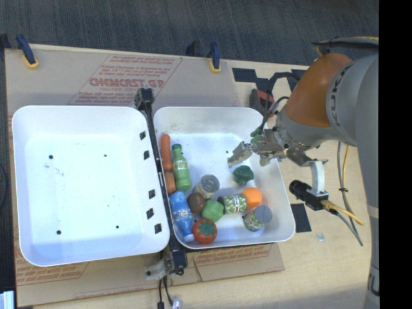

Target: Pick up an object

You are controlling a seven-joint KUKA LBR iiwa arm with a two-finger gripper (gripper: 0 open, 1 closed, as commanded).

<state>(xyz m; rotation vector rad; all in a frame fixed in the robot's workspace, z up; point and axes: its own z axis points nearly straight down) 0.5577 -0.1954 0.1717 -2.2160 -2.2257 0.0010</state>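
1. The hand (243, 152) hangs over the right bin (212, 116), near its right edge; its fingers look a little apart, with nothing between them.
2. The dark green object (243, 174) lies just below the hand.
3. Other objects crowd the bin's lower and left sides.
4. The bin's upper middle floor is free.
5. The left bin (38, 118) fills the frame's left.

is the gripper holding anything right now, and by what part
Nothing is held. The gripper hangs over the right bin, just above the dark green object, with nothing between its fingers.
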